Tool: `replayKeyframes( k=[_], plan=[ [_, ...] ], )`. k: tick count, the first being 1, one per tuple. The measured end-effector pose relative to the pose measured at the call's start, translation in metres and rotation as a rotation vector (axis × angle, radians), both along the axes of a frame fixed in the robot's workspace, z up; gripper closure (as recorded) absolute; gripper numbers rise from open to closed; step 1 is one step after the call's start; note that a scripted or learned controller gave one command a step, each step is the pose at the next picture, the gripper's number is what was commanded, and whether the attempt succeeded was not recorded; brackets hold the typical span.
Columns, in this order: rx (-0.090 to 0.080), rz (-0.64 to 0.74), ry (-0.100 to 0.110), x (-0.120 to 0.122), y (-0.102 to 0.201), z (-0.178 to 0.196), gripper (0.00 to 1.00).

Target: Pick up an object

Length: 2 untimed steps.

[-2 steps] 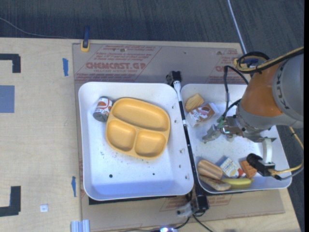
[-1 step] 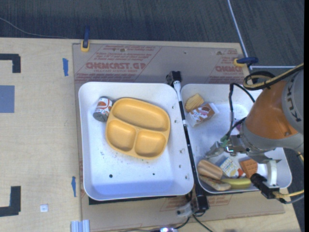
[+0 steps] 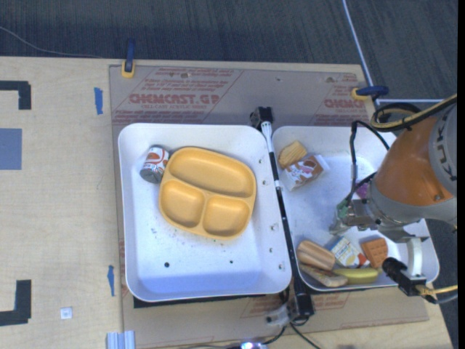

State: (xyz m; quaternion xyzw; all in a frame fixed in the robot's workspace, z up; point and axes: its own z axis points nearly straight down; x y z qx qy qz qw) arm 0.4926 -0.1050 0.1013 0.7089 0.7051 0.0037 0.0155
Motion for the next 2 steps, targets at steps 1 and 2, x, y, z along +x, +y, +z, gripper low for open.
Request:
replayKeyframes(
  k=[1, 2],
  plan=[
    [0.017, 0.007, 0.025, -0.001, 0.073, 0.084, 1.0],
    [0.015, 0.005, 0.025, -0.012, 0.013, 0.091, 1.0]
  ],
)
